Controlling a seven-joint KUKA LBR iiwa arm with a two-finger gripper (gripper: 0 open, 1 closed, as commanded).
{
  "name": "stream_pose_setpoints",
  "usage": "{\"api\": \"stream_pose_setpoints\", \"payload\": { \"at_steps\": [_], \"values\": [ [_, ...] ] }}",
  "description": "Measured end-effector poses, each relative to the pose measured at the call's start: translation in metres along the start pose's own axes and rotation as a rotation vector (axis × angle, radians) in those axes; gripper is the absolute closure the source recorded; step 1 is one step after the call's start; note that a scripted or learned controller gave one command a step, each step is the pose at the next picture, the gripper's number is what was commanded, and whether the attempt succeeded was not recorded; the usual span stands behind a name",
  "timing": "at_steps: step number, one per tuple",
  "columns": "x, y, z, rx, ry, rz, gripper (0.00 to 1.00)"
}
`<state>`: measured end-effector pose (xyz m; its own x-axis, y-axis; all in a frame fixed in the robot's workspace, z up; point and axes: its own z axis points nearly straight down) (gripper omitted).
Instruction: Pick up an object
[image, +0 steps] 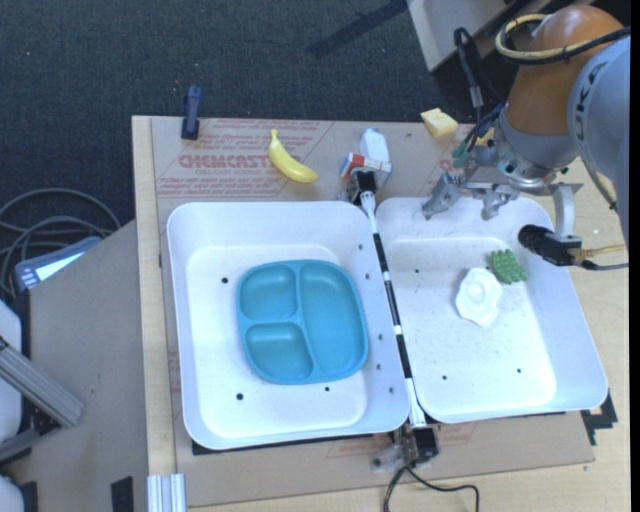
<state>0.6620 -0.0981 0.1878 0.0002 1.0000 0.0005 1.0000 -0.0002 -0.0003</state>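
Dark carpet surrounds a cardboard-topped surface (160, 300) carrying two shallow white bins side by side. From the right of the camera view the grey arm with its orange band (548, 88) reaches down to the far rim of the right white bin (560, 385), and its claw (465, 203) hangs there with its two metal fingers spread apart — nothing lies between them. The nearest candidates sit toward the viewer and slightly to the view's right of the claw: a small white crumpled lump (478, 296) on the bin floor and, just beside it on its far-right side, a little green knobbly toy (508, 266). Whether the two touch cannot be told. The white lump's long axis runs roughly front to back in the view, so a grip across its width looks the more natural; in my judgement the claw must travel toward the near side and down into the bin to reach either one. Farther out, the left white bin (200, 400) holds a blue plastic divided plate (300, 320), well apart from the claw. Beyond the bins on the cardboard lie a yellow toy banana (290, 160), a yellow wedge-shaped block (438, 122) and a small white-and-red package (370, 155).
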Motion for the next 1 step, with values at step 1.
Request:
{"api": "stream_pose_setpoints", "payload": {
  "at_steps": [1],
  "values": [
    [-0.0307, -0.0416, 0.1040, 0.002, -0.001, 0.001, 0.00]
  ]
}}
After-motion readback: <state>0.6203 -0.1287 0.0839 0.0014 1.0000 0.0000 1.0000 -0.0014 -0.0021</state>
